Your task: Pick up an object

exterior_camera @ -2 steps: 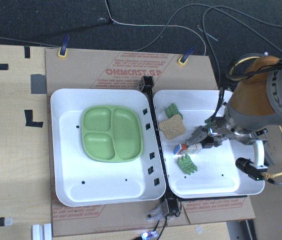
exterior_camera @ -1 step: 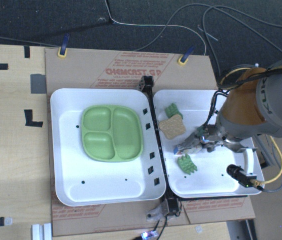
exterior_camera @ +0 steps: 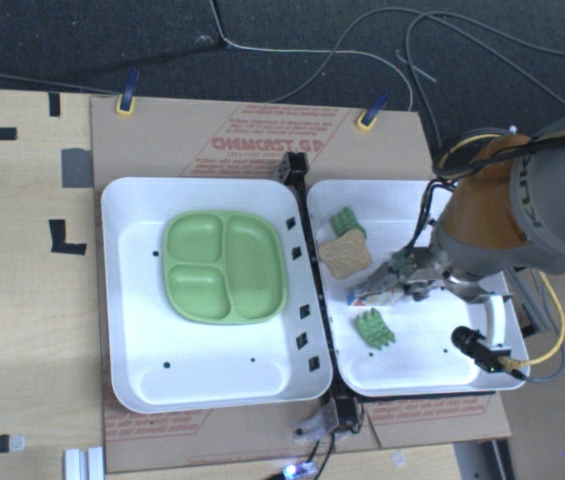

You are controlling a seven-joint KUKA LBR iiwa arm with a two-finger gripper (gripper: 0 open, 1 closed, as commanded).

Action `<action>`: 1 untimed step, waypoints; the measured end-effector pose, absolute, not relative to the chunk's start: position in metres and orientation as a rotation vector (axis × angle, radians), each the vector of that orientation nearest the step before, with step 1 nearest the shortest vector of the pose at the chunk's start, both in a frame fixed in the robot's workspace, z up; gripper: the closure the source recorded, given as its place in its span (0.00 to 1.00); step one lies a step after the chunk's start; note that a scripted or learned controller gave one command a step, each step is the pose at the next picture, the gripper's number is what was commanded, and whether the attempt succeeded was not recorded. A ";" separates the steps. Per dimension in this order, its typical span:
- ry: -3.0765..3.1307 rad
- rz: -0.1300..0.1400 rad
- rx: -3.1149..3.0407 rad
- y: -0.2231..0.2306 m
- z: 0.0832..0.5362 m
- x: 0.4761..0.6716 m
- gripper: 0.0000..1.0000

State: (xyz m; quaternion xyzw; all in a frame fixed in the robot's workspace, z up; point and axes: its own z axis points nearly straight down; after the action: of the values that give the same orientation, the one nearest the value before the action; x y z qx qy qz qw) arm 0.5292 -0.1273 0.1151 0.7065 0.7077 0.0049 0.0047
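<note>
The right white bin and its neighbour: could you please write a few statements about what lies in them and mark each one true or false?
1. The green three-compartment plate lies in the left white bin. True.
2. The tan sponge-like block lies in the left bin. False: it lies in the right white bin.
3. Two small green leafy pieces lie in the right bin. True.
4. The plate holds food. False: its compartments are bare.
5. The gripper is over the left bin. False: over the right one.
</note>
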 end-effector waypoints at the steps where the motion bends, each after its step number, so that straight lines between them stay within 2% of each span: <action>1: 2.215 0.027 2.208 -0.126 0.129 0.533 1.00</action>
State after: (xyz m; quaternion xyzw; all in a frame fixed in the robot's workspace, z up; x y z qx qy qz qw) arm 0.5327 -0.1260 0.1290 0.7060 0.7081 0.0088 0.0070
